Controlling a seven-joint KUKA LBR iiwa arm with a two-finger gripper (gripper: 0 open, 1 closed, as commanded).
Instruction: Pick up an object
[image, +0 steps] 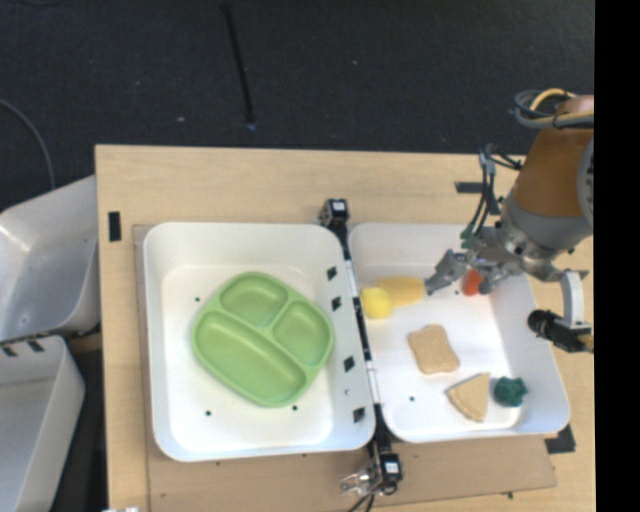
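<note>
Starting at the near edge of the worktop (120, 400), I've got two white bins side by side. In the right bin (540, 420), closest to me, sits a tan wedge (470, 396) with a small dark green lump (510, 391) just beside it. A step farther in there's a tan slice shaped like toast (433, 350), lying flat and well apart from the walls. The left bin (160, 420) holds a green divided plate (262, 338), three compartments, nothing on it that I can make out.

Farther back in the right bin, a yellow piece (390, 295) lies against the divider side, rounded at one end. Just past it is my gripper (455, 272), low over the bin floor beside the yellow piece's far end, with a small red-orange thing (470, 284) right at it. I can't tell whether the gripper is spread or clenched, and I won't claim it has anything.

My read: these all look like light toy food. The toast slice looks flat and low, awkward to pinch except across its edges. The yellow piece sits taller and looks the likelier take, squeezed across its narrow middle, though smooth plastic could slip.

No readable writing or brand anywhere from here.
</note>
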